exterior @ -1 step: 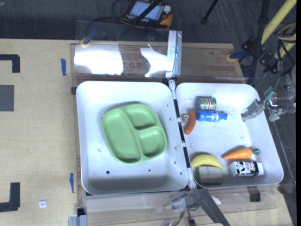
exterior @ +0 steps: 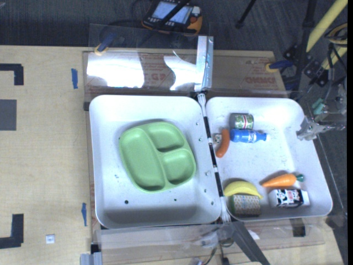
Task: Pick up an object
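The hand sits at the far right edge of the right bin, w/ grey metal parts above it; can't tell if it's open or closed, too small and blurred. Nothing visible in its grip.

Two shallow white bins sit side by side on a pale wood worktop. The left bin holds one thing: a green divided plate, three compartments, lying flat near the middle.

The right bin holds the pickable objs. Near the top centre, a small green can on its side. Just below it and touching, a blue bottle lying flat. Left of the bottle, by the bin's left wall, an orange-red sausage-shaped toy. At the front, a carrot w/ green tip pointing right, and just below it a small black-and-white carton. Front left corner: a yellow banana over a tan textured block.

Behind the bins, a clear plastic sheet glares w/ reflected light.
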### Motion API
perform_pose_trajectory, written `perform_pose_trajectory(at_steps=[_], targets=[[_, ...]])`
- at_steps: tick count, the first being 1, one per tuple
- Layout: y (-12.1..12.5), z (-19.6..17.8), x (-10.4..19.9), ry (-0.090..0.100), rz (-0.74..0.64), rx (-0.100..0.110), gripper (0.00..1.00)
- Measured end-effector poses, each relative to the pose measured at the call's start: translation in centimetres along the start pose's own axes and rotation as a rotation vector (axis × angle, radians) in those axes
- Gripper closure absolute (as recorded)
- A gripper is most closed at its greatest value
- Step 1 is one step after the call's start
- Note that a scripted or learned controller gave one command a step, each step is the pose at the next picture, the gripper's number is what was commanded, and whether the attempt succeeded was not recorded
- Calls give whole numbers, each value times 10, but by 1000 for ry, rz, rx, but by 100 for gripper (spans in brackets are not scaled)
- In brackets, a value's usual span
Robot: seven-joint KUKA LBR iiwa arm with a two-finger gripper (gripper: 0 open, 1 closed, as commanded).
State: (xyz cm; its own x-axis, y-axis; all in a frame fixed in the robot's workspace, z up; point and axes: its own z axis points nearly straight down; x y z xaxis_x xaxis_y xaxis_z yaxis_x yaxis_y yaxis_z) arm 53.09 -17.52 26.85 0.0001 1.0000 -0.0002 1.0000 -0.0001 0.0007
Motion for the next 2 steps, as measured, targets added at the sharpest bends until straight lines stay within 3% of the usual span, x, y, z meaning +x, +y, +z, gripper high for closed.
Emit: perform_pose_trajectory(at_steps=[1, 2], targets=[[-26, 178, -11, 0, 65, 0, 100], [-15, 66, 9, 0, 161, 0, 100]])
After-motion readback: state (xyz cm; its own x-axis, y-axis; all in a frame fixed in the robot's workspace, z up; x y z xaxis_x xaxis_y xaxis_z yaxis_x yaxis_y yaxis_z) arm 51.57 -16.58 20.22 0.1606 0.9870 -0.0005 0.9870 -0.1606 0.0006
